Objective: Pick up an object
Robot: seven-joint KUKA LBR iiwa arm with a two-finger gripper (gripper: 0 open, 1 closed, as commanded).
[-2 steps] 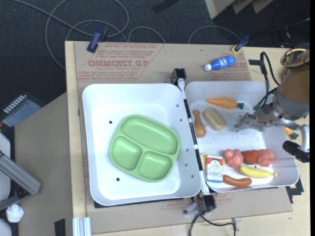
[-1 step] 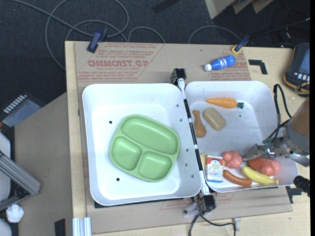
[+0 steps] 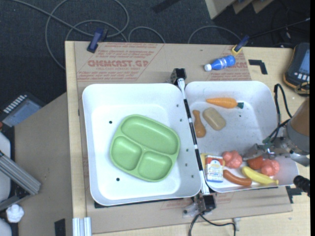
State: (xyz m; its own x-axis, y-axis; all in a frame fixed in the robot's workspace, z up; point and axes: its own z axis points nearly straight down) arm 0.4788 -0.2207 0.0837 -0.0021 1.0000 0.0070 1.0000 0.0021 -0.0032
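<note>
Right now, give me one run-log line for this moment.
gripper: low in right bin, among toy food | grasp: unconfirmed | nearest: red item, banana | left bin: green tray

Looks like a robotics lab setup, not a kitchen. Two white bins sit clamped on a plywood bench, cables loop across dark carpet, and the food is plastic toys, like the carrot and banana. A handheld control pendant lies at the edge.

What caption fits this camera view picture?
Tool low in right bin among toy food; green plate in left bin.
</note>
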